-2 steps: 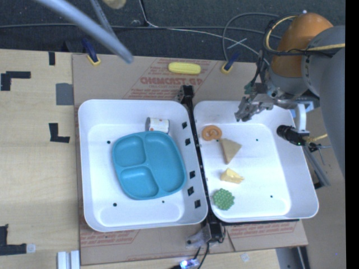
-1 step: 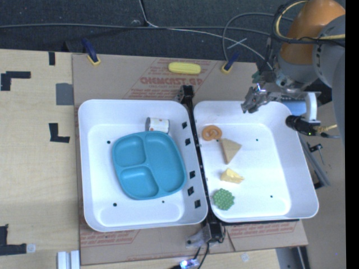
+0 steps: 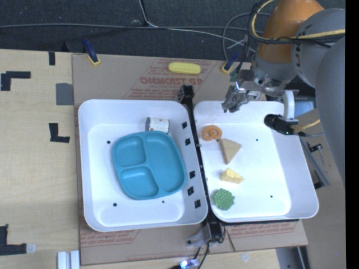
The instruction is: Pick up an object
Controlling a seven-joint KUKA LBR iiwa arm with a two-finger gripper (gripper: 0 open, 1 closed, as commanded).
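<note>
Just pretzel (image 3: 211, 132) below-left of pincer (image 3: 232, 106)

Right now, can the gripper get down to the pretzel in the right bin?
Probably yes. The gripper hangs above the right bin's far edge, the pretzel lies uncovered nearby, apart from the cheese wedge.

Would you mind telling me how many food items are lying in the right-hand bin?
4, in a rough line down its left part: a pretzel near the top, a tan wedge below it, a yellow piece lower, and a green cluster nearest the front. Nothing seems hidden.
</note>
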